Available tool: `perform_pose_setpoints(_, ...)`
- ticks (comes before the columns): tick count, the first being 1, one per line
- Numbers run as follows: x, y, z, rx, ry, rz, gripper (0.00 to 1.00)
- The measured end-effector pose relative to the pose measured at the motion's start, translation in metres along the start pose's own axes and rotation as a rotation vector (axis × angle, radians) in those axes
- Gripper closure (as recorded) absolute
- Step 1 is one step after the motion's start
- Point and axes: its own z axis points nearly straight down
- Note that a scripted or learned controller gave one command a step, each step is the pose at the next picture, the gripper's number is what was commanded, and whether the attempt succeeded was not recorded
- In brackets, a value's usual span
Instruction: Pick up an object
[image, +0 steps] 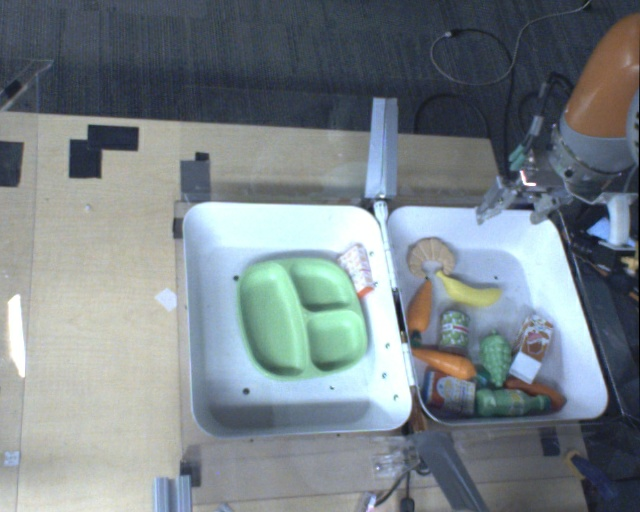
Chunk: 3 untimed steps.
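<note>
1. The gripper (518, 203) hovers over the right bin's (590, 372) far rim, fingers spread with nothing between them
2. The banana (468, 290) lies below-left of it, well apart, beside a mushroom (432, 255)

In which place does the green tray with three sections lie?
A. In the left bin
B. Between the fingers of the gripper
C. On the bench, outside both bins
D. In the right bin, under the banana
A: the green tray lies flat on the floor of the left bin, while the banana is in the right bin.
</note>
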Motion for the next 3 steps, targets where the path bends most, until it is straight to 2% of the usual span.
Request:
perform_pose_setpoints(1,-0.001,0.017,-0.091,-0.004,-0.001,0.073,0.0)
perform_pose_setpoints(2,0.039,0.016,0.031,-0.001,0.0,-0.164,0.0)
perform_pose_setpoints(3,0.047,-0.036,0.142,-0.003,0.0,-0.374,0.0)
